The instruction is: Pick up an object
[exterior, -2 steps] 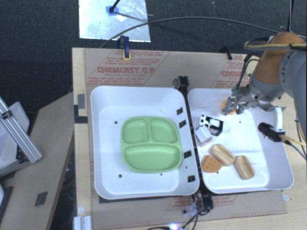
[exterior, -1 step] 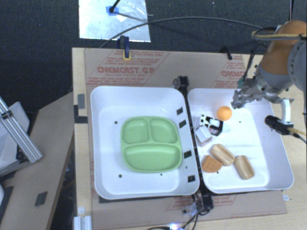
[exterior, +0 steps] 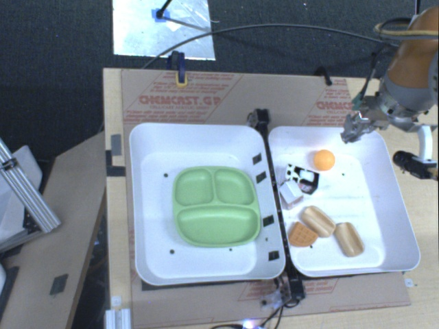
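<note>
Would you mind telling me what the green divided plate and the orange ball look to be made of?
The green divided plate looks like moulded plastic, matte: uniform colour, rounded compartment ridges. The orange ball seems smooth plastic or rubber, with an even colour and a soft highlight; the view leaves it open.

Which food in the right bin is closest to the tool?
The orange ball. It lies at the bin's far end near the tool; the others sit lower down.

Orange ball (exterior: 324,160) (small, round) lies in the right bin (exterior: 384,204).
</note>
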Tool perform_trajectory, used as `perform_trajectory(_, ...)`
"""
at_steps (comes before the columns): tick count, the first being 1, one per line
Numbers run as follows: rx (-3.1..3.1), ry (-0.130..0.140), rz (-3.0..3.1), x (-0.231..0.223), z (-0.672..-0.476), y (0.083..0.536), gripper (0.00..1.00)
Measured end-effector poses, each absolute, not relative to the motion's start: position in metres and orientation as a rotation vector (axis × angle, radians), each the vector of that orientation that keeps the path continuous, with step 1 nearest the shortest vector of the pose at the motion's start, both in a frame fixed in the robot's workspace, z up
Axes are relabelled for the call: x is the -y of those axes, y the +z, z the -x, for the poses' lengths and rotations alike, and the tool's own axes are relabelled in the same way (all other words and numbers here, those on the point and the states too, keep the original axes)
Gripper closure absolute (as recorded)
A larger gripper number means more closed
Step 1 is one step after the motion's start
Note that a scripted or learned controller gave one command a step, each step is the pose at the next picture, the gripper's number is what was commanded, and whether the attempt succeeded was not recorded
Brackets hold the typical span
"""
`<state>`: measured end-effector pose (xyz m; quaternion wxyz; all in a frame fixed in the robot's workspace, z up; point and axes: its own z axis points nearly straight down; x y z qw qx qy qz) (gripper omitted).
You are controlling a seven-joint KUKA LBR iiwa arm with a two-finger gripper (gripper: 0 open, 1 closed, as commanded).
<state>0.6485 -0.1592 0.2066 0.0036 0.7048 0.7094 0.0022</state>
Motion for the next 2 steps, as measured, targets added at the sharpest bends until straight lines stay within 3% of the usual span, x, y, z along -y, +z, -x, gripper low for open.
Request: perform_trajectory(2, -2.232, 0.003, -2.211, 0.048, -0.635, 0.216, 1.0)
